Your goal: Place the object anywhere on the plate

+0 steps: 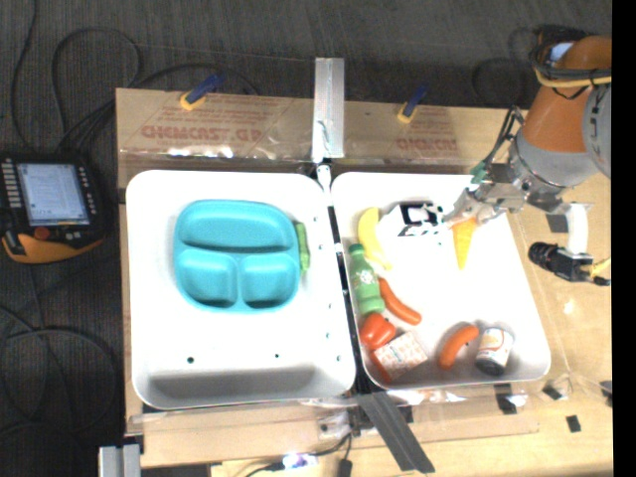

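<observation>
The likeliest failure from here is the long carry: the yellow-orange carrot-like cone hangs by its wide top from the closed pincer in the upper right of the frame, over the right bin, and a shallow pinch could let it swing or drop before it crosses to the turquoise plate in the left bin. A low crossing could also catch the rims where the bins meet. The cone is small, smooth-looking and tapered, point down, orange near the top and yellow below.
</observation>
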`<state>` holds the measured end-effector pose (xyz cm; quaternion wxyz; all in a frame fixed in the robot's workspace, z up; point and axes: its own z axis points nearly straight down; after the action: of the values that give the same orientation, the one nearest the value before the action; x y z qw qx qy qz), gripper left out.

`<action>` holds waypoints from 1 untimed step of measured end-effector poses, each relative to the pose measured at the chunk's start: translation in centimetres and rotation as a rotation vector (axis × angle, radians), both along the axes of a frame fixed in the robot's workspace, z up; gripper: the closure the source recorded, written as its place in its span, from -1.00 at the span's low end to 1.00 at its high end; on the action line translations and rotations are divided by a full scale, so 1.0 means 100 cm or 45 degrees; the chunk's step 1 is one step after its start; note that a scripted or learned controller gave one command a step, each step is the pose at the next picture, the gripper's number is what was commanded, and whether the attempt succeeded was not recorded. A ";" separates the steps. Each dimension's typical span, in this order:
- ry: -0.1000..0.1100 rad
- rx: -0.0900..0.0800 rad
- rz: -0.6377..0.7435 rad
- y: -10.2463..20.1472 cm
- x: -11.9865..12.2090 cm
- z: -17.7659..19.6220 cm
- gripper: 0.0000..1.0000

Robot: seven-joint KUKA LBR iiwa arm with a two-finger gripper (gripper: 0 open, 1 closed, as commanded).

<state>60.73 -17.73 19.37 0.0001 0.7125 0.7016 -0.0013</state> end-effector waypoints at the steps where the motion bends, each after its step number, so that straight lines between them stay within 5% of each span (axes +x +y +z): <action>1: 0.003 0.001 -0.022 0.053 -0.002 -0.061 1.00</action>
<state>60.56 -12.43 13.23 -0.0010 0.7187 0.6953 -0.0017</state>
